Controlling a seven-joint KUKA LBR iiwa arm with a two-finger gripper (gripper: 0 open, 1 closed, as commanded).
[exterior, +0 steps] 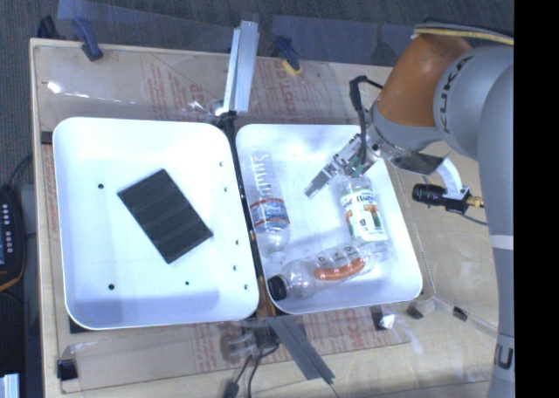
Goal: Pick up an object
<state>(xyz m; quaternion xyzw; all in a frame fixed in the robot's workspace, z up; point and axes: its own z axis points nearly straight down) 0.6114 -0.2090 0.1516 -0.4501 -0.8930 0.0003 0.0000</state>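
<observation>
My gripper hangs over the right bin, in its upper middle. It sits just left of the cap end of a clear bottle with a white and green label. A clear bottle with a blue and red label lies along the bin's left wall, apart from the gripper. A third clear bottle with orange inside and a black cap lies across the bin's front. Nothing shows in the gripper's grasp.
The left bin holds a flat dark grey rectangular slab, lying at a slant. A metal bar stands at the back between the bins. The grey arm with its orange band reaches in from the right.
</observation>
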